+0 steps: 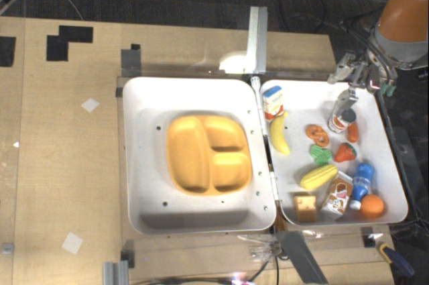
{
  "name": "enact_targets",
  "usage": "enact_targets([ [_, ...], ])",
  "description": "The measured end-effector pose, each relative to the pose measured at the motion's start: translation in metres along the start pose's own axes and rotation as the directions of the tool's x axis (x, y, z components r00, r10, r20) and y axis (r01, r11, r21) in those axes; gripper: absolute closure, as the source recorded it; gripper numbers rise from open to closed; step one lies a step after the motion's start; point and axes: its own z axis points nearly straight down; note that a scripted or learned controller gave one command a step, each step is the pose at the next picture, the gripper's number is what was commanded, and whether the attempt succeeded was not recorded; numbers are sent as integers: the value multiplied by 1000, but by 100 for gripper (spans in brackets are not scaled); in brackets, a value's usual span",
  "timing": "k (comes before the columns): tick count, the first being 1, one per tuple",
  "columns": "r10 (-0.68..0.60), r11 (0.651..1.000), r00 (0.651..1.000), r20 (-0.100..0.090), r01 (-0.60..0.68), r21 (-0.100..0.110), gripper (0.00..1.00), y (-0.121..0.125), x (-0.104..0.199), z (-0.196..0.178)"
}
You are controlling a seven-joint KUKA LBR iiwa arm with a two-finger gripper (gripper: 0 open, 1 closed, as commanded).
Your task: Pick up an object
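Bright, even overhead light; soft shadow inside the left bin (pixel 144 143); slightly soft focus; faint glare below.

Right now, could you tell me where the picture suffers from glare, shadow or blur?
In the camera view: glare whitens the left bin at its top rim; soft shadow pools below the yellow divided tray; the gripper and the orange arm band look slightly blurred; small toys stay legible.
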Motion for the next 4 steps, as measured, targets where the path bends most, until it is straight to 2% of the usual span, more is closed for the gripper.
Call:
enact_targets([
  [1,511,859,859,-3,-511,2,0,18,14,101],
  [2,400,917,917,6,-400,-3,0,20,98,103],
  [3,622,783,783,8,-622,-3,0,67,68,103],
  [4,804,595,595,3,-804,-2,0,51,34,105],
])
